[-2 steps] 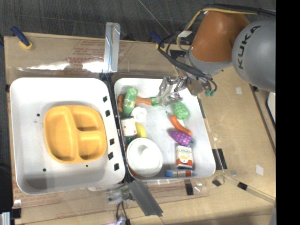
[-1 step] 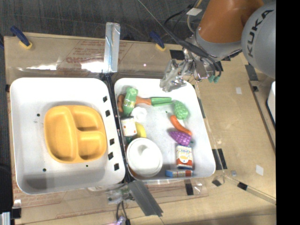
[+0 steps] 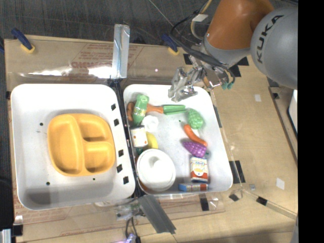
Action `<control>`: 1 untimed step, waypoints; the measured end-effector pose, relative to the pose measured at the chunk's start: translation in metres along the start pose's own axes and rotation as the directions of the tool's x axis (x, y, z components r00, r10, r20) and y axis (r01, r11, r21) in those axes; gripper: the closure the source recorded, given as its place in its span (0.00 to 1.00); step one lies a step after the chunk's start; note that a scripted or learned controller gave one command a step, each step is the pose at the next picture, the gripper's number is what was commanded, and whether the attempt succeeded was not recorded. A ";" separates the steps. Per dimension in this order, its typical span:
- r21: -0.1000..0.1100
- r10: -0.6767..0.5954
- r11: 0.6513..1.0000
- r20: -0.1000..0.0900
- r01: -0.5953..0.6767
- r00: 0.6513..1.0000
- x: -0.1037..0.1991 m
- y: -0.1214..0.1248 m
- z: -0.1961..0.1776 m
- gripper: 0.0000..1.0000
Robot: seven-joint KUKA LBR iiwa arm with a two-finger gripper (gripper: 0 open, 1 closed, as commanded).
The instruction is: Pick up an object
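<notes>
Poised over the far edge of the right-hand shallow white bin (image 3: 218,135), the metal two-finger pincer (image 3: 182,87) hung with nothing between its tips, though how wide it stood could not be told from this slanted view. No single target was marked, but every candidate lay in that bin, presumably gathered there so the grey arm with its orange band (image 3: 238,19) could reach them from its side. Nearest the pincer, just below it, was a slim green stick-shaped toy (image 3: 174,109), with a green bottle-like toy (image 3: 140,105) further from the arm along the same far end. A knobbly green plastic vegetable (image 3: 195,118) lay close to the pincer too, then an orange carrot-shaped toy (image 3: 193,133), a purple bumpy toy (image 3: 195,148) and a small orange-and-white carton (image 3: 200,169) ran away from it down the arm-side wall. A round white bowl (image 3: 156,168) filled the near corner farthest from the pincer. The neighbouring white bin (image 3: 30,100) held a yellow divided plastic tray (image 3: 81,143), probably a drop-off spot. My guess was that the stick toy offered the easiest descent.
</notes>
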State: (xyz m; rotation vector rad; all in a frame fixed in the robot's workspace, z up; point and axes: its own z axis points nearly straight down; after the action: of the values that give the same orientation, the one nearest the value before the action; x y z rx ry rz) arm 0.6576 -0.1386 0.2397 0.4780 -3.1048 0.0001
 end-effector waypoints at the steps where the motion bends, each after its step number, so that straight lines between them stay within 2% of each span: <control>1: 0.000 -0.069 0.998 0.002 0.069 0.998 -0.005 0.017 0.010 1.00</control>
State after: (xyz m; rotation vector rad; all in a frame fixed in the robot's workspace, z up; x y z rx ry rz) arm 0.6575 -0.1209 0.2299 0.5845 -3.0884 0.0001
